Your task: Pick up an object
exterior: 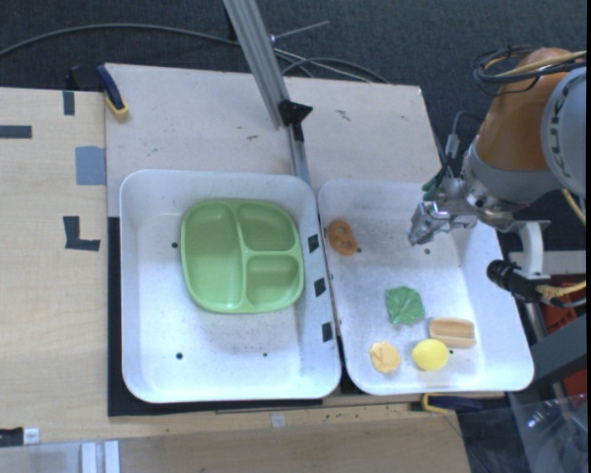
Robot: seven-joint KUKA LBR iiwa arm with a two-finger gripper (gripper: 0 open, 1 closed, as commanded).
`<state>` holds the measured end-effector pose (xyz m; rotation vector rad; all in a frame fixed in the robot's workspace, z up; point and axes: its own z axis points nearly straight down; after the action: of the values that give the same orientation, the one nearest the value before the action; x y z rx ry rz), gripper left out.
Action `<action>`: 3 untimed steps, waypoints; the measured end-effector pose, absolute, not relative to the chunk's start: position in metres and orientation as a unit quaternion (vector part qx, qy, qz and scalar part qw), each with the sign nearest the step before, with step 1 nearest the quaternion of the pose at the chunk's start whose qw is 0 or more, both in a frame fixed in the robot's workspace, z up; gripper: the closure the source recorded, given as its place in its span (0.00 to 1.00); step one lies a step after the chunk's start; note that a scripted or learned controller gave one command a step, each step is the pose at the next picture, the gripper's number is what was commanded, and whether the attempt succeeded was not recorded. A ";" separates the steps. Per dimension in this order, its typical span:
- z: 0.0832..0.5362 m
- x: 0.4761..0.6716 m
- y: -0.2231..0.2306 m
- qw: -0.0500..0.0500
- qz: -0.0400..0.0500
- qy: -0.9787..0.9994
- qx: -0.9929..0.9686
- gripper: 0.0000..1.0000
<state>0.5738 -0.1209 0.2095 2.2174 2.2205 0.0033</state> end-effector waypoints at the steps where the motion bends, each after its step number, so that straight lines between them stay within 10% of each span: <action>1: 0.252 0.575 -0.121 0.002 0.001 0.708 0.706 1.00; 3: 0.250 0.583 -0.021 -0.001 0.000 0.710 0.704 1.00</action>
<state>0.5832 -0.0205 0.2498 2.2144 2.2312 0.0012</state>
